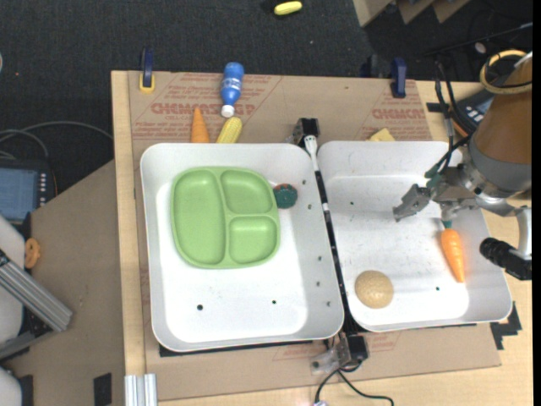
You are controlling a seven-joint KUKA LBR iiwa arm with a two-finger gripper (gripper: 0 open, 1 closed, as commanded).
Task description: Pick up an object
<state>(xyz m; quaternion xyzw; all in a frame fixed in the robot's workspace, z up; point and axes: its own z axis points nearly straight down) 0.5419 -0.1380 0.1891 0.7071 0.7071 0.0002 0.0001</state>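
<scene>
In the right bin, an orange carrot lies near the right wall, green top pointing up. A tan round roll sits near the front edge. My gripper hangs over the right bin's upper right part, open, with nothing between its fingers. One finger points left over bare bin floor. The other finger is just above the carrot's green top. The left bin holds a green divided plate and a small teal ball beside the plate's right rim.
Behind the left bin, on the bench, lie a blue-and-white bottle, a small orange carrot and a yellow corn piece. A yellow scrap sits behind the right bin. Black clamps line the seam between the bins.
</scene>
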